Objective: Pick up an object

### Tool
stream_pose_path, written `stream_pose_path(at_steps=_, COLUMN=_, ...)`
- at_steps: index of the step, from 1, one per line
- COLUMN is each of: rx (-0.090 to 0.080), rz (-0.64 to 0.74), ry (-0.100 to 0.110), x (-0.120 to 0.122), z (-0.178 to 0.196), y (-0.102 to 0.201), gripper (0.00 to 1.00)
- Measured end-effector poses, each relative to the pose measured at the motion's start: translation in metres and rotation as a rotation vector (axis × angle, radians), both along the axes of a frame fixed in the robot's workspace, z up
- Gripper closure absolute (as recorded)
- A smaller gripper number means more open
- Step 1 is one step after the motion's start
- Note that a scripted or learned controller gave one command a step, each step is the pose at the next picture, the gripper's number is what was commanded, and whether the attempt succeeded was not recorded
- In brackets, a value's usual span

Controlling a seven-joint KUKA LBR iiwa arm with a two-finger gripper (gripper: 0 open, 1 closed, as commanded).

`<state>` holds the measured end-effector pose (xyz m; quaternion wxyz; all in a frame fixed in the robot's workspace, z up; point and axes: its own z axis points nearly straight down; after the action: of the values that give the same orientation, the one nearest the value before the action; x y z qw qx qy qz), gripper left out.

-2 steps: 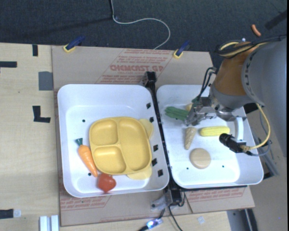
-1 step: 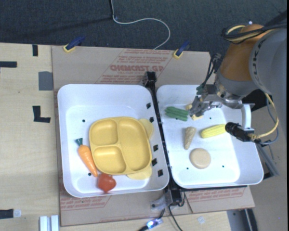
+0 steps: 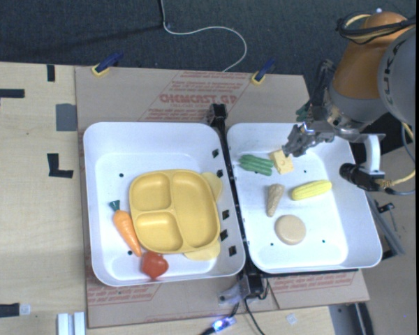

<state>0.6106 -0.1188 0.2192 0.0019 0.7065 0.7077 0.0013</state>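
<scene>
From my station I see the gripper (image 3: 295, 145) low over the far part of the right bin (image 3: 349, 246), just above a pale yellow wedge (image 3: 283, 162). I cannot tell its state or whether it touches the wedge. A green pod (image 3: 255, 164) lies touching the wedge's left side. A corn cob (image 3: 311, 190), a tan cone (image 3: 274, 199) and a beige disc (image 3: 290, 229) lie nearer the front. The left bin (image 3: 98, 145) bears a yellow divided tray (image 3: 173, 210), a carrot (image 3: 128, 232) and a red piece (image 3: 153, 264).
</scene>
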Motion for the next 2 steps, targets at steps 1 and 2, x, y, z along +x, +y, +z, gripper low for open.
stream_pose_path(at_steps=1, rx=0.001, rz=-0.001, ry=0.008, x=-0.039, z=0.000, y=0.018, gripper=1.00)
stream_pose_path(at_steps=2, rx=0.002, rz=-0.002, ry=0.009, x=-0.090, z=0.014, y=0.033, gripper=1.00)
